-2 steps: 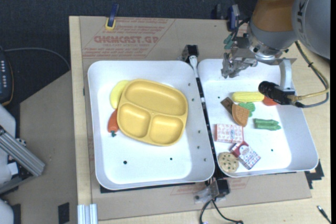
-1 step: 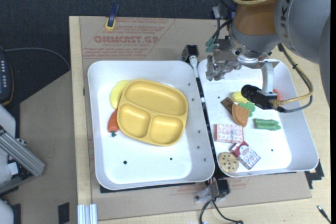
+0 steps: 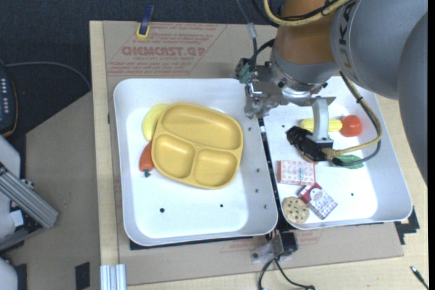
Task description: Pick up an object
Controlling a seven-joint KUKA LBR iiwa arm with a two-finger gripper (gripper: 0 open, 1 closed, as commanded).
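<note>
Right bin, near edge: round speckled cookie just beside a glossy red-and-white packet; bare floor toward its right corner. Left bin: smooth yellow divided plate, red pepper at its left rim. Farther: corn cob beside red tomato. Gripper over the shared bin edge; its opening cannot be told.

My arm is thick, round and grey, with a shiny orange band above the metal wrist.
</note>
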